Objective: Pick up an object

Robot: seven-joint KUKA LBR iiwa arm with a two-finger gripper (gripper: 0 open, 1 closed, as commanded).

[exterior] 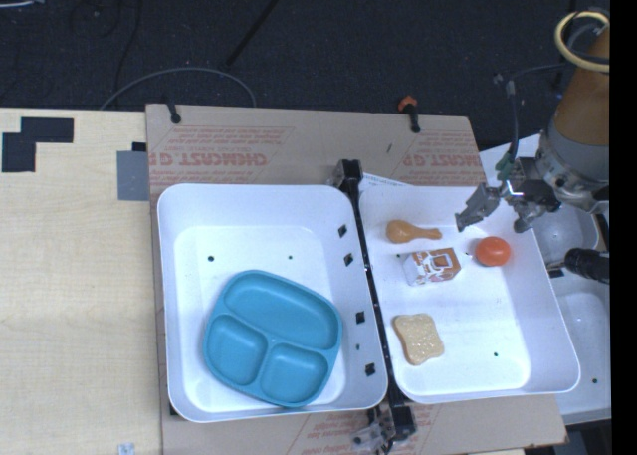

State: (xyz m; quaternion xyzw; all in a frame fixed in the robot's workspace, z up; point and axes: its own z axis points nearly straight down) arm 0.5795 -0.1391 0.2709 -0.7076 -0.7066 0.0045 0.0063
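The right bin (537, 363) holds several small items: a tan drumstick-shaped piece (410, 233), a small white and brown carton (433, 266), a red-orange ball (492, 252) and a toast-like slice (418, 338). My gripper (498, 210) hangs over the bin's far right corner, just above the ball and right of the drumstick. Its two dark fingers (475, 209) spread apart, open, with nothing between them. The grey arm with its orange band (585, 105) rises at the right edge.
The left bin (189, 234) carries a blue three-compartment tray (271, 337). A black divider clamp (356, 274) runs between the bins. Cardboard lies under both bins, wooden bench to the left, and cables on the dark floor behind.
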